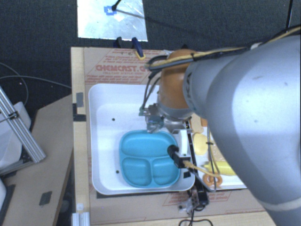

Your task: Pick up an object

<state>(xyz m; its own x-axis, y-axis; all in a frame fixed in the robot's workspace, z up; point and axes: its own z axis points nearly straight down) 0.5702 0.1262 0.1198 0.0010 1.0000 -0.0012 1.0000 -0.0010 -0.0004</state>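
- You get even, fairly bright light from above; the white bin reads clean, without blown highlights.
- The silvery sheet at the top glares in patches.
- The arm, close to the lens, looks soft, perhaps out of focus.
- Surroundings fall dark.

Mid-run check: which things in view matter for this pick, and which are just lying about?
In play:
- end effector, over the tray's far edge
- blue divided tray in the left bin
- yellow items right of the tray, possible picks

Lying about:
- cardboard sheet
- blue clamp
- shiny sheet
- aluminium rail
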